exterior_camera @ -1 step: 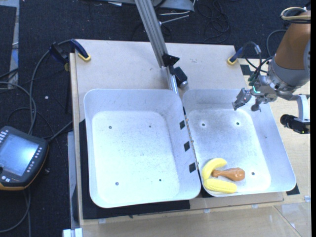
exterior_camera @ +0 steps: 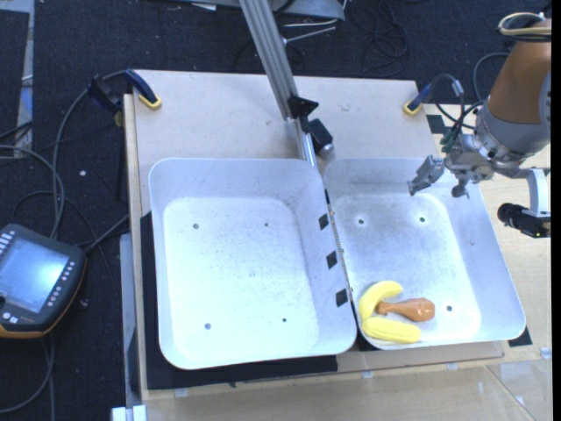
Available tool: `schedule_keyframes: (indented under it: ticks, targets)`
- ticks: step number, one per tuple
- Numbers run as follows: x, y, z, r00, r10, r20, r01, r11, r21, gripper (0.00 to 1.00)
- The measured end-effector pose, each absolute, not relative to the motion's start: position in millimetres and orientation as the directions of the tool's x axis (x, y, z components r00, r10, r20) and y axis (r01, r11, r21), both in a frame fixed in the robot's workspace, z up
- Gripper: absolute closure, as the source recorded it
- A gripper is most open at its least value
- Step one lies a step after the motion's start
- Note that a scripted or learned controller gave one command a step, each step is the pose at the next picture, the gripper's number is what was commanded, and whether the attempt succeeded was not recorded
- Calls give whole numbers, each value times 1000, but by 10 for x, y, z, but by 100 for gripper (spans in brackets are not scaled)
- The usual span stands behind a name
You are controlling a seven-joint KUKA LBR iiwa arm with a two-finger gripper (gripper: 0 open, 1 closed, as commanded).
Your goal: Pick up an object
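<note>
Gripper (exterior_camera: 443, 181): fingers spread, holding nothing, over right bin (exterior_camera: 491, 261) far edge | banana (exterior_camera: 383, 310): 1, partly hidden under brown drumstick toy (exterior_camera: 410, 309) | arm cropped right.

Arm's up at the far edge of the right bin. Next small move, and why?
Probably carry the end effector toward the near corner of the right shallow white bin, stopping above the yellow plastic banana. The open end effector holds nothing, and the banana, orange-brown toy drumstick and second yellow piece lie bunched there.
</note>
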State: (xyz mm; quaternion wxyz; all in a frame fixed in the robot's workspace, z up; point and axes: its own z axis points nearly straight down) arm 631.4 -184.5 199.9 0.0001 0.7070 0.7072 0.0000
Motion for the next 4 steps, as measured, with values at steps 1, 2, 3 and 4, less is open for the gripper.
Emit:
schedule_keyframes:
  ticks: [1, 2, 3, 4]
  targets:
    - [6388, -1782, 1474, -1, 1000, 1, 1000, 1, -4, 0]
    - [6376, -1775, 945, 0, 1000, 1, 1000, 0, -5, 0]
    - [6392, -1778, 1077, -1, 1000, -1, 1000, 1, 1, 100]
    - [6493, -1824, 1615, -1, 1000, -1, 1000, 1, 5, 100]
